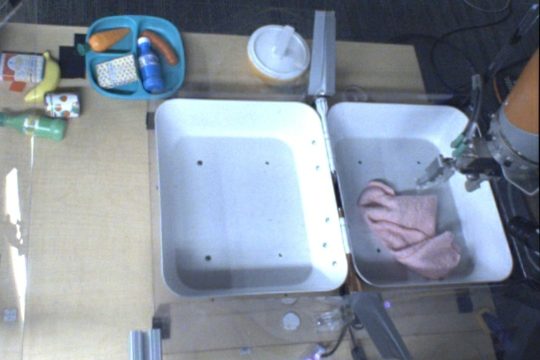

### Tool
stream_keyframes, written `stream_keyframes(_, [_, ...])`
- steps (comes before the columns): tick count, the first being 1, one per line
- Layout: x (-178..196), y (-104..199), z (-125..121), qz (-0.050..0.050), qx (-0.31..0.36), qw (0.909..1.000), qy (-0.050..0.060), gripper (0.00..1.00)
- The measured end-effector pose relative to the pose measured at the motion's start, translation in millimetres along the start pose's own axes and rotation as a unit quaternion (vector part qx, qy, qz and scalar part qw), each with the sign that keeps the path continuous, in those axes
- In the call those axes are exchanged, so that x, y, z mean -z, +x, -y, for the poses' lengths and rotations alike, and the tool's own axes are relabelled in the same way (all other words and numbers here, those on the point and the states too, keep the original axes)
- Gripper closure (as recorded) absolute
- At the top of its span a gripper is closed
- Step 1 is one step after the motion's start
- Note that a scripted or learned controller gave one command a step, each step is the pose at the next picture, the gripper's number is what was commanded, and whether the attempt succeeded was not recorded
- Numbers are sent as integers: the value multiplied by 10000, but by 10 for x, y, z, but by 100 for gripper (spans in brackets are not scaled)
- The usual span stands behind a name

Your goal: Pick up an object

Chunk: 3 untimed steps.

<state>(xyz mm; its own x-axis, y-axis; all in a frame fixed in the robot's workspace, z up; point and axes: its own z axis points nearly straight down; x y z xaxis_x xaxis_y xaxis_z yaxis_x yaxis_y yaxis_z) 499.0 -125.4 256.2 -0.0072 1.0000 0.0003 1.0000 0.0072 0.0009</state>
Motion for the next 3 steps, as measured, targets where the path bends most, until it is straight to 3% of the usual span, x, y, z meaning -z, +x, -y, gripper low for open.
stream_keyframes(1, [-1581, 372, -203, 13, 483, 9988, -62, 0])
stream_keyframes(2, [-1632, 363, -994, 32, 699, 9975, -117, 0])
stream_keyframes(3, [-1627, 239, -548, 37, 1290, 9916, -116, 0])
